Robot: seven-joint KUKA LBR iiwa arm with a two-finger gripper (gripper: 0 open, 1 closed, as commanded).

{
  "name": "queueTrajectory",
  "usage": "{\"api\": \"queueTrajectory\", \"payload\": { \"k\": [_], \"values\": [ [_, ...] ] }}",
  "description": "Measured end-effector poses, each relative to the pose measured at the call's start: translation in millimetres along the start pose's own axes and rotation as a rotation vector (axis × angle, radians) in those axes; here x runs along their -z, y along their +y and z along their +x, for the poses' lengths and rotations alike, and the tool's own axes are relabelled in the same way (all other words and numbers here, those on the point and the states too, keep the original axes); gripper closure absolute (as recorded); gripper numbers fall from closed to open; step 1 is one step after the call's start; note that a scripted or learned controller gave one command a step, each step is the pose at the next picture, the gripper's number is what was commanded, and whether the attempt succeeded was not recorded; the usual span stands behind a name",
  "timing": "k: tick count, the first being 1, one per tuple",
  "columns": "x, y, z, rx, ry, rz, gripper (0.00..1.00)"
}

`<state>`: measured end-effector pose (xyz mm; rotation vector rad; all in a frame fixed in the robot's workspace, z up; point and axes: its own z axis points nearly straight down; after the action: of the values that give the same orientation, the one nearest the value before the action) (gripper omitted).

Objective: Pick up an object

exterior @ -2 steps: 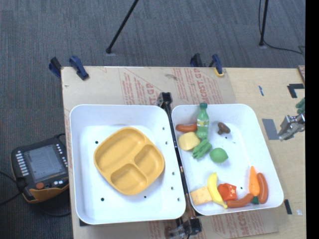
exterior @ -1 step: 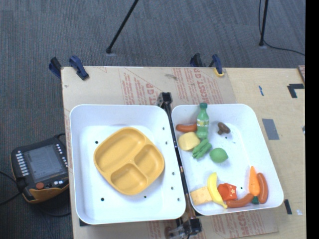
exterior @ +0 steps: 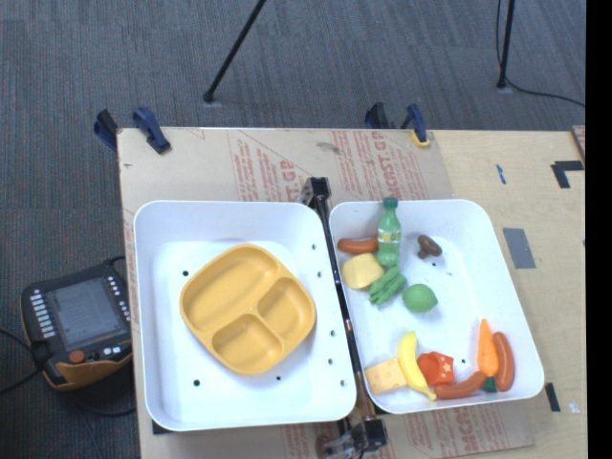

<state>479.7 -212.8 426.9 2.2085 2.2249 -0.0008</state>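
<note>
Yellow banana, at six o'clock in the right bin, looks light, hard and slick, so I'd pinch its middle; I cannot tell the claw's state.

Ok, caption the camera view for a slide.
Left bin holds a yellow divided plate; right bin holds toy foods including a banana.
</note>
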Motion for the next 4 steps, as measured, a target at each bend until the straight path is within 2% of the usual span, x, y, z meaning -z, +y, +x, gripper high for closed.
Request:
{"api": "queueTrajectory", "payload": {
  "k": [4],
  "values": [
    [36.8,9.7,1.9,0.040,-0.012,-0.013,1.00]
  ]
}}
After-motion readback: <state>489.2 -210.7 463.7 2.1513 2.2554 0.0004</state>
